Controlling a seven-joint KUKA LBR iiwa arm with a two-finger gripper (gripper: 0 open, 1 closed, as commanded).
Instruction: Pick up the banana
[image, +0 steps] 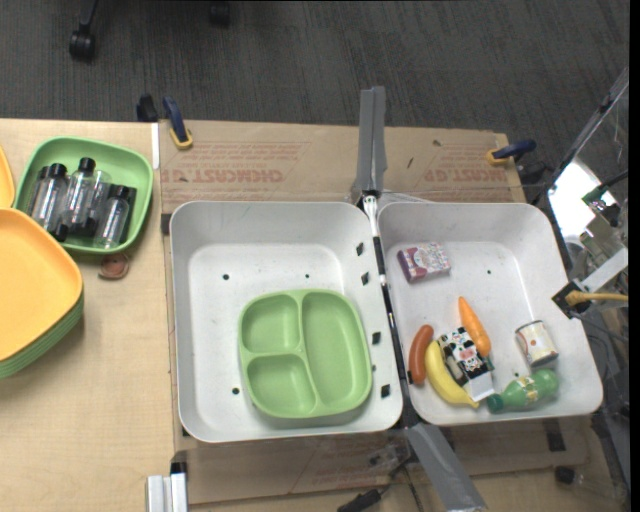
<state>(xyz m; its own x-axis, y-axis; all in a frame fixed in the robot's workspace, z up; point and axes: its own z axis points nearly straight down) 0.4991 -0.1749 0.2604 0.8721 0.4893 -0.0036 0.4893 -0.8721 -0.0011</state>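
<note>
In the camera view, the banana (446, 379) is seen in the right bin (520, 212), near its front left corner. It lies curved on the bin floor, wedged between a red sausage-shaped toy (419, 353) on its left and a cow-print carton (466, 360) on its right. Both appear to be touching it, or nearly so. An orange carrot (474, 324) lies just behind the carton. A green toy (526, 392) rests near the banana's lower tip, and a small can (538, 343) stands further right. A pink box (423, 261) lies well apart toward the back. In the left bin (200, 300) a green divided plate (303, 352) is set.

The pick is judged not yet begun. The main risk is posed by the crowding. A descent onto the banana could be blocked by the carton or the red toy. One of them could also be caught in place of the banana, or together with it. The nearby bin wall could hinder an approach from the left. A grasp near the tapered end could be lost through slipping.
</note>
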